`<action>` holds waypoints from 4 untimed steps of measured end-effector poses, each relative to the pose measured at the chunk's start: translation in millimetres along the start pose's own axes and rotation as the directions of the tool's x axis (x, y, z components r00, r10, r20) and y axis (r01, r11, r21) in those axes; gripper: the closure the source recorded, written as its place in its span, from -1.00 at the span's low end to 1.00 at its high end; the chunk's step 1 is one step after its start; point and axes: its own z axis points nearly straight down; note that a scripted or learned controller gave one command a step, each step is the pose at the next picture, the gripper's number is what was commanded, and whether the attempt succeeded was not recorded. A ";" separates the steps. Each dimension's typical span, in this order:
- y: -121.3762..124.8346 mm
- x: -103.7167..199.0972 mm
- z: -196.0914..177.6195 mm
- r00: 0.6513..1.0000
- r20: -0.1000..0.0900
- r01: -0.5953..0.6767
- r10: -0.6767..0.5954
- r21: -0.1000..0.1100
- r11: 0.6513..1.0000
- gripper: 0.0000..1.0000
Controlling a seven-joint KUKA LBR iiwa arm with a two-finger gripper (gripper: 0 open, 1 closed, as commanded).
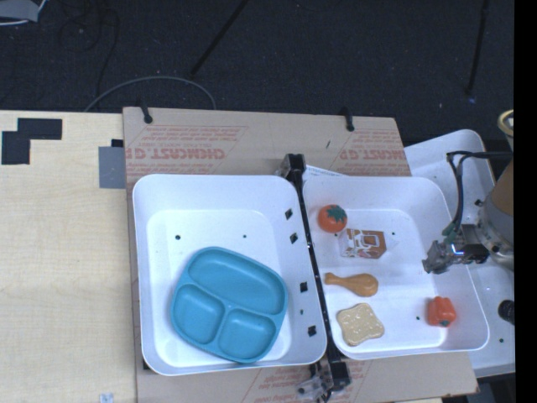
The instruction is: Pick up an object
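In the camera view, the grey tool hovered at the right edge of the right white plastic bin; how it was set, I could not tell. The small orange-red toy lay just below it, toward the frame's lower right.

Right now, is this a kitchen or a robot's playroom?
Probably a robot test bench, not a kitchen. Two white bins sit on cardboard, holding toy food like a tomato and toast, with the gripper reaching in.
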 end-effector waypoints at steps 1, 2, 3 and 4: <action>8.4 -2.2 -45.4 1.000 0.000 0.000 0.000 0.001 1.000 1.00; 18.5 52.8 -33.5 1.000 -0.003 0.001 -0.001 0.005 1.000 1.00; 33.1 110.4 -34.4 1.000 -0.002 0.002 -0.002 0.004 1.000 1.00; 35.4 164.6 -23.4 1.000 -0.001 -0.001 0.001 0.006 1.000 1.00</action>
